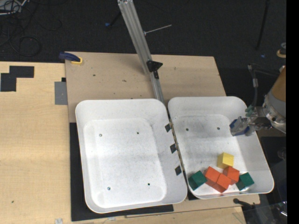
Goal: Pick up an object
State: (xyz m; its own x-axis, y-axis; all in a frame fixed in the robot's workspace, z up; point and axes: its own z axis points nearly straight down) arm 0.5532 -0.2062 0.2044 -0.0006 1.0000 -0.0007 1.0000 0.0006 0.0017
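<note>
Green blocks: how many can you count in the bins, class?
2, both in the right bin: one green block at the cluster's left end, the other at its right end. More may hide beneath.

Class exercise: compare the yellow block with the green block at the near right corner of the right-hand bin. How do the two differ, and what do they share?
Colour: the yellow block is bright yellow, the green block dark green. Position: the yellow block sits farther up the right bin, at the far edge of the pile; the green block lies nearest the bin's near right corner. Neighbours: both sit against the orange blocks, on different sides. Shared: both are small cube-like blocks, apart from the gripper.
</note>
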